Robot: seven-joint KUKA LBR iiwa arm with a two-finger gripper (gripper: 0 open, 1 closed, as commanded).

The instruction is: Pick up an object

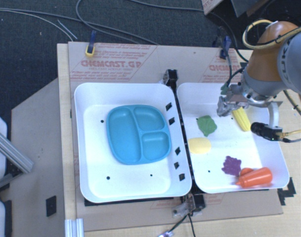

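Note:
In the right bin (269,149) lie a green leafy piece (206,125), a pale yellow lemon-like piece (199,145), a purple piece (232,165), an orange carrot (255,177) and a yellow corn cob (241,118). My gripper (227,107) hangs low over the bin's far part. It is just left of the corn cob's upper end and up and to the right of the green piece. Nothing shows held in it.
The left bin (91,132) holds a blue divided plate (138,133). A black divider with clips (176,132) runs between the bins. The arm's orange band and grey wrist (269,63) stand over the right bin's far right corner.

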